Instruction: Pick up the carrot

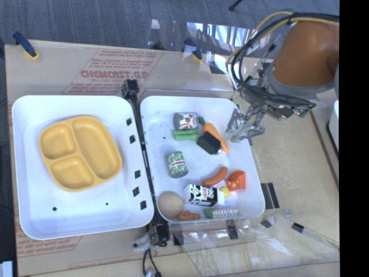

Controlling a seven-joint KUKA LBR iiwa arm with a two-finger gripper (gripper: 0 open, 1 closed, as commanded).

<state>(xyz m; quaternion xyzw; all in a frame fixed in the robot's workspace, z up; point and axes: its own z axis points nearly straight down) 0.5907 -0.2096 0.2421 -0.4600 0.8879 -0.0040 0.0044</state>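
Note:
The carrot [215,134] is a short orange piece lying in the right bin [151,149], near its upper right, partly under a black block [209,143]. My gripper [245,127] hangs at the bin's right rim, just right of the carrot and apart from it. Its metal fingers [236,124] point down and left, spread apart, with nothing between them.
The right bin also holds a small can [185,120], a green bean [184,135], a green-patterned can [177,164], a sausage [215,176], a red piece [236,180], a cow-print carton [202,195] and a tan ball [170,203]. A yellow divided plate [78,152] lies in the left bin.

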